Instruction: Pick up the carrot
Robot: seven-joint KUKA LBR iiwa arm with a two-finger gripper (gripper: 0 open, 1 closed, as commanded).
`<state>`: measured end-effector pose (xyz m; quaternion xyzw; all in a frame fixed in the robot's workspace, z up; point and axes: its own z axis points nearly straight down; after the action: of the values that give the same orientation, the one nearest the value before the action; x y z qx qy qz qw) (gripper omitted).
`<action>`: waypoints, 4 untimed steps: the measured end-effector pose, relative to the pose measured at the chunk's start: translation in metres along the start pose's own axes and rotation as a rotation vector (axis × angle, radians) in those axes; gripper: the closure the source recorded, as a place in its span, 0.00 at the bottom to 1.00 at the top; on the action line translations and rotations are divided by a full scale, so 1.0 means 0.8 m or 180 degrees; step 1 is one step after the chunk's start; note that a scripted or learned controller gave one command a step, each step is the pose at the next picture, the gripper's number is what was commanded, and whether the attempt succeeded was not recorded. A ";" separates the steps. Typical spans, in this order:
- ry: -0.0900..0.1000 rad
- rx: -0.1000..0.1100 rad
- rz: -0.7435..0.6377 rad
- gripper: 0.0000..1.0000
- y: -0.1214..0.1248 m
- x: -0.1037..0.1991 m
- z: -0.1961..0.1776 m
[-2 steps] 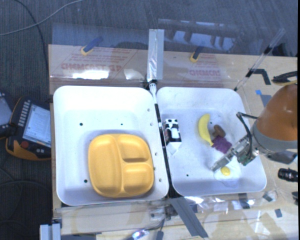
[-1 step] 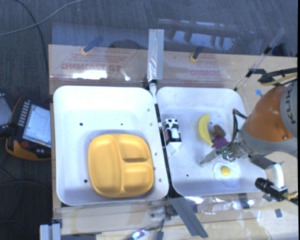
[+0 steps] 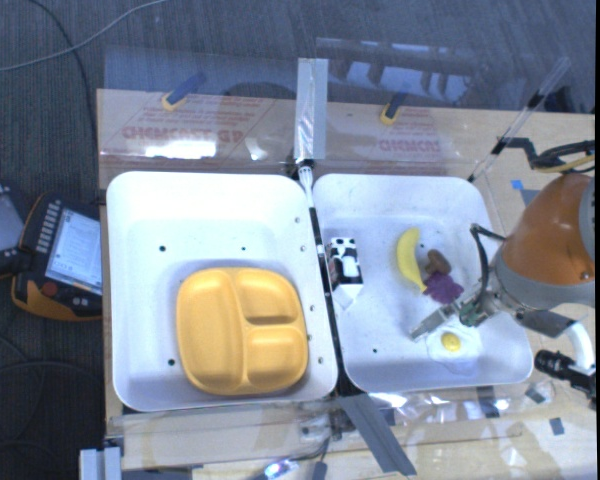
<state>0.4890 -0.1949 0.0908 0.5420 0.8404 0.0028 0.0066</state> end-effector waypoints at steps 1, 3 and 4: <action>-0.0008 0.0004 -0.0572 0.00 -0.004 -0.008 0.000; 0.0007 0.0008 -0.0529 0.00 0.076 0.023 0.000; 0.0020 0.0032 -0.1469 0.00 0.001 -0.042 -0.148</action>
<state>0.5021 -0.2245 0.2096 0.3355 0.9420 -0.0013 0.0017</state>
